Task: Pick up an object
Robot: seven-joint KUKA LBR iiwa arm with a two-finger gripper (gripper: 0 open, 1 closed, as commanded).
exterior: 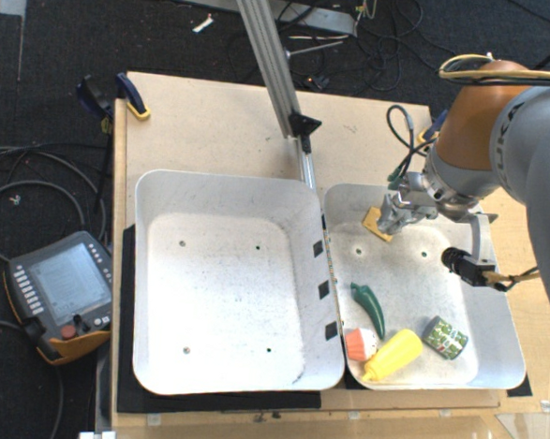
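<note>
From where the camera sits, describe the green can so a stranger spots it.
Look in the right bin, toward its near right corner. The green can lies just right of the yellow bottle; it is short, round and patterned, unlike the slim green pepper.

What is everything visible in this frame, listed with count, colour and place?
shallow white plastic bins: 2, white, side by side on the bench.
green pepper-shaped toy: 1, green, middle of the right bin.
yellow bottle-shaped object: 1, yellow, near edge of the right bin.
small red and white object: 1, red and white, touching the yellow one's left side.
green patterned can: 1, green and white, on its side, right of the yellow object.
flat tan block: 1, tan, far end of the right bin, at the gripper.
black clips: 3, black, along the wall between the bins.
handheld control pendant: 1, grey and orange, on the floor left of the bench.
slanted aluminium rail: 1, silver, over the bench's far side.
grey arm: 1, grey with orange band, from the right.
gripper: 1, metallic, at the tan block.
</note>
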